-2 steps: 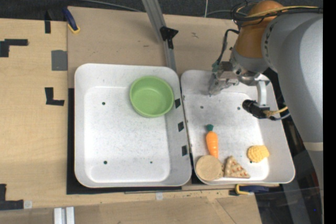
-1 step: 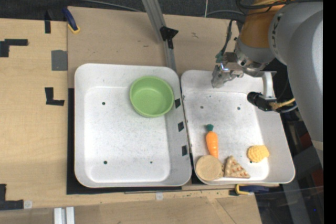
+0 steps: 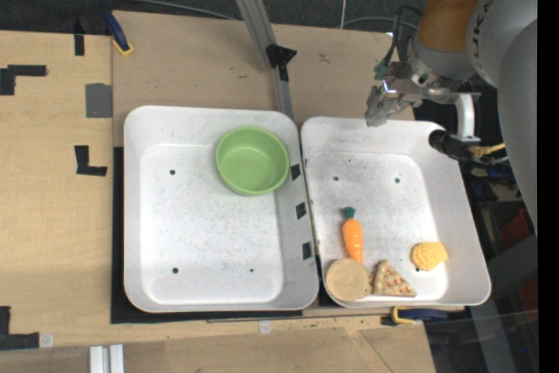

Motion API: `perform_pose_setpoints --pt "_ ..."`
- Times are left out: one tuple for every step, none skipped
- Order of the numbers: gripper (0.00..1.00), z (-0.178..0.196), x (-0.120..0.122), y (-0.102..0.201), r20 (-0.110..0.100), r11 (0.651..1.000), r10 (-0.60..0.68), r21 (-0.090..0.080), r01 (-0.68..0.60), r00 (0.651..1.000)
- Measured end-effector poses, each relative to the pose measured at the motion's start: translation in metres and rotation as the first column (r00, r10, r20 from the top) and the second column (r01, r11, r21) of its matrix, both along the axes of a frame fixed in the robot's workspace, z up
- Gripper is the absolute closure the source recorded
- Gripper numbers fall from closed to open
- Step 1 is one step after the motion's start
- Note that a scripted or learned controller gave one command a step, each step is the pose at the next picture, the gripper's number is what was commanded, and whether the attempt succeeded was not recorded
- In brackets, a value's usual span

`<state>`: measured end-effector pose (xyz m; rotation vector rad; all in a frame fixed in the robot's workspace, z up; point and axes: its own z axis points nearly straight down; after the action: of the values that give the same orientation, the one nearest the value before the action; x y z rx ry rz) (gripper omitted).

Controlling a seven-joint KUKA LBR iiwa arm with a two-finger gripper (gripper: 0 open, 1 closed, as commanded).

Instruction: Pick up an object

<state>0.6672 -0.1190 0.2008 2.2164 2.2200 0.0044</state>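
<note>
You see two white bins, one green bowl in the left bin, right bin with four toys at 6 o'clock (carrot upright, leaf toward 12), gripper at its 12 o'clock rim, grip unreadable.

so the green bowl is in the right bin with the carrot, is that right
Not quite. The camera view shows the green bowl in the left bin; the carrot lies in the right bin.
</note>
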Motion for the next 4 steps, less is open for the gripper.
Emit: perform_pose_setpoints --pt "1.00 0.054 0.001 0.000 0.000 1.000 0.000 0.001 0.000 1.000" --pt "1.00 0.039 -0.022 0.046 -0.009 1.000 0.003 0.002 -0.003 1.000" --pt "1.00 0.036 -0.056 0.097 -0.009 1.000 0.004 0.003 -0.004 1.000" --pt "1.00 0.036 -0.073 0.154 -0.008 1.000 0.006 0.003 -0.006 1.000"
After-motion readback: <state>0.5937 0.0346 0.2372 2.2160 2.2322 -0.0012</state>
